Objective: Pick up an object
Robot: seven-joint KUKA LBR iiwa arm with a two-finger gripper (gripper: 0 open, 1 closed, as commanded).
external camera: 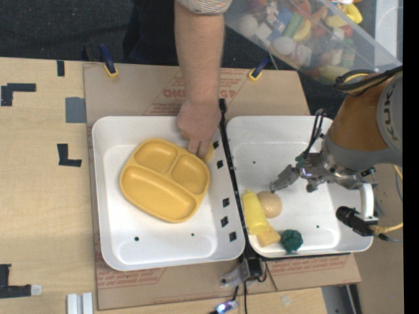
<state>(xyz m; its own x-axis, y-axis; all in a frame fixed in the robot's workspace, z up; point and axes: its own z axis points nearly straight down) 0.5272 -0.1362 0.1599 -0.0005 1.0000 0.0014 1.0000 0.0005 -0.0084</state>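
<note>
The right bin [327, 136] holds a yellow oblong toy [254, 218], a beige ball [269, 205] touching it, and a dark green lump [292, 239] near the front wall. My gripper [297, 180] hangs over the middle of this bin, just right of the beige ball and apart from it. Its fingers [281, 179] are spread open with nothing between them. In the left bin [108, 175] lies a yellow divided plate [163, 178].
A person's arm [200, 77] reaches down from the top, its hand [196, 133] touching the plate's far edge by the wall between the bins. A clear tub of toys [314, 25] is tilted at the top right. Cardboard lies under both bins.
</note>
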